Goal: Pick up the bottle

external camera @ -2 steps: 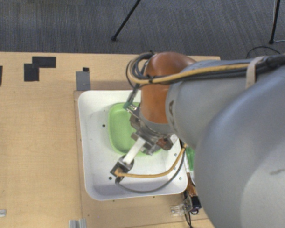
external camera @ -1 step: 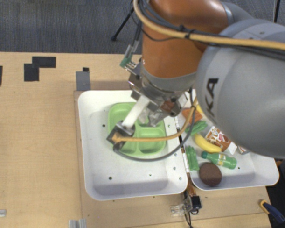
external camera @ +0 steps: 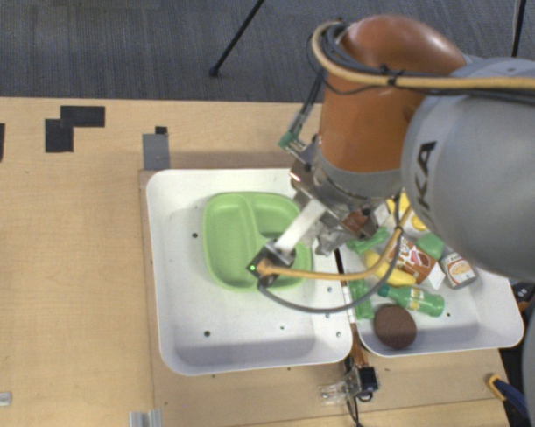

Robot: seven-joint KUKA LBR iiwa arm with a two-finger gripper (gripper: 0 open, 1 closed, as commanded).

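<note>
- A wooden bench (external camera: 69,303) is bearing two white bins.
- A brown ball (external camera: 395,326) is sitting in the right bin (external camera: 482,328), nearer than the gripper (external camera: 337,239).
- The green bottle (external camera: 421,303) is lying just behind the ball, right of the gripper.
- The gripper is hanging over the bins' shared wall; I cannot tell whether it is open or closed.
- A green plate (external camera: 229,236) is resting to its left.

**Clutter check: the bystanders**

A green divided plate (external camera: 238,235) lies in a white bin (external camera: 193,342), just to the view's left of the claw (external camera: 334,241). Below and right of the claw, a brown round lump (external camera: 396,326) sits in the neighbouring bin (external camera: 482,332).
</note>
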